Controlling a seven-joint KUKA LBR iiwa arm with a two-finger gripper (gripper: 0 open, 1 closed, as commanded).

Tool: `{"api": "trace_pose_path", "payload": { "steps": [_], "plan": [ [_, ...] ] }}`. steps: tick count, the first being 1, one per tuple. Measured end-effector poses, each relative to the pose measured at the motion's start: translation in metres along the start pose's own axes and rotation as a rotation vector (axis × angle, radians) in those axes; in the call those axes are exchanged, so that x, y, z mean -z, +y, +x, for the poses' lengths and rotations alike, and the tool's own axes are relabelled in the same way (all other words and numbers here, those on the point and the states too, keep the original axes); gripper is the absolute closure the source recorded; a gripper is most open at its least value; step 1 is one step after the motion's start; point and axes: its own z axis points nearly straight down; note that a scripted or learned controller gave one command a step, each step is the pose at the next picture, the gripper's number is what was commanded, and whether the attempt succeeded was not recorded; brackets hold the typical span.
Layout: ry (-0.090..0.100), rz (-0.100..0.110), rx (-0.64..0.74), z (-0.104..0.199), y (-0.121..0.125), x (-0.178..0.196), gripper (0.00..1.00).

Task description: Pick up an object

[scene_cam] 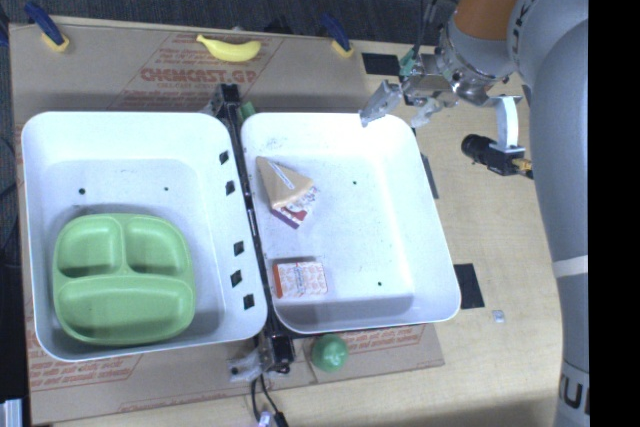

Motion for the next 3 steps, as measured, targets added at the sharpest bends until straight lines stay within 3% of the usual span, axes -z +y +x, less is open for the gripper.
{"api": "trace_pose_path", "payload": {
  "steps": [1, 2, 3],
  "plan": [
    [0.001, 0.002, 0.002, 0.011, -0.014, -0.095, 0.0],
    [0.001, 0.002, 0.001, 0.014, -0.116, -0.156, 0.0],
    [0.0, -0.003, 0.0, -0.015, -0.043, -0.155, 0.0]
  ]
}}
